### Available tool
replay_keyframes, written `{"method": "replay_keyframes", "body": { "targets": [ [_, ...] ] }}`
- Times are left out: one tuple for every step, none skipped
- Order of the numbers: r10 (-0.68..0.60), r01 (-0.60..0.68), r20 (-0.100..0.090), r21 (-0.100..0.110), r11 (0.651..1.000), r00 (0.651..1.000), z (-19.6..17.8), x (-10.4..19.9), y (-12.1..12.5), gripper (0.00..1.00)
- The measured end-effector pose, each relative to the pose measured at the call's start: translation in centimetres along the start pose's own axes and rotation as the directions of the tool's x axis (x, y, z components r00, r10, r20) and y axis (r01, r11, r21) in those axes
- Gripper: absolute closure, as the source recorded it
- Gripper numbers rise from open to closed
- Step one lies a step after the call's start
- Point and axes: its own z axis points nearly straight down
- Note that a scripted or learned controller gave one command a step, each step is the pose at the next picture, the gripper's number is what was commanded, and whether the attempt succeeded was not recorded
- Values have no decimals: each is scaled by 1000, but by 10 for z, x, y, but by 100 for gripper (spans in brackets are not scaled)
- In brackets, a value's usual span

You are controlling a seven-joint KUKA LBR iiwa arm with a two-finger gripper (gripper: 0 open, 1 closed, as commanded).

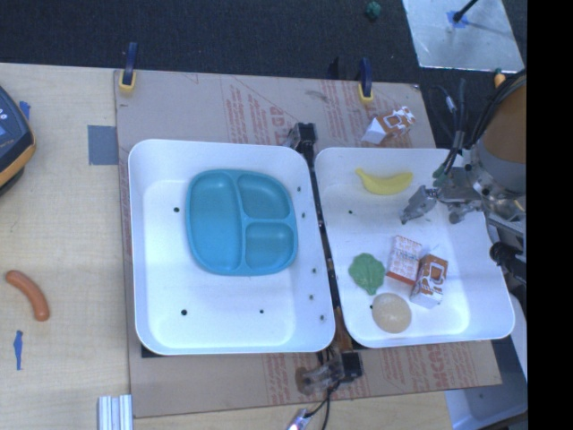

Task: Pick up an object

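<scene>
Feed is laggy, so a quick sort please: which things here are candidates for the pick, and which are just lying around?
Candidates, in the right bin by the pincer:
banana
green broccoli piece
two small cartons
pale round item

Lying about:
blue divided plate in the left bin
sausage on the bench
small carton behind the bins

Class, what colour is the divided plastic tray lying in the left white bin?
Light blue; the divided plastic tray shows clearly in the camera view.
</scene>
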Motion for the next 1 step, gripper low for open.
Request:
{"method": "replay_keyframes", "body": {
  "targets": [
    [-2,2,1,3,1000,1000,56,-18,-70,0]
  ]
}}
